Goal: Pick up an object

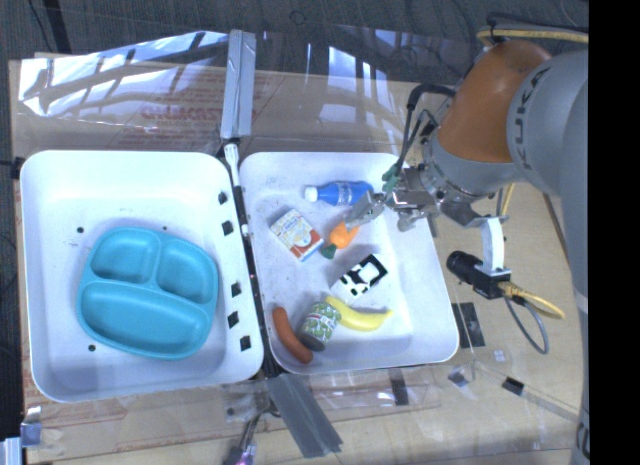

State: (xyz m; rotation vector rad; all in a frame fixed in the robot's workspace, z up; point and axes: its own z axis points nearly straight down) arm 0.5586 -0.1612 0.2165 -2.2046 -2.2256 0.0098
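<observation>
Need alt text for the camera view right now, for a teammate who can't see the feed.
The grey arm's gripper sits low in the right bin, beside a carrot and a blue bottle. That bin also holds a small carton, a black-and-white block, a banana, a green can and a sausage. The left bin holds a blue divided tray.

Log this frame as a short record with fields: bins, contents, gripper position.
left bin: blue divided plate
right bin: blue bottle, small carton, orange carrot-like toy, black-and-white item, banana, green can, sausage
gripper: low over right bin's far side, beside bottle and orange toy
grasp: none visible
</observation>
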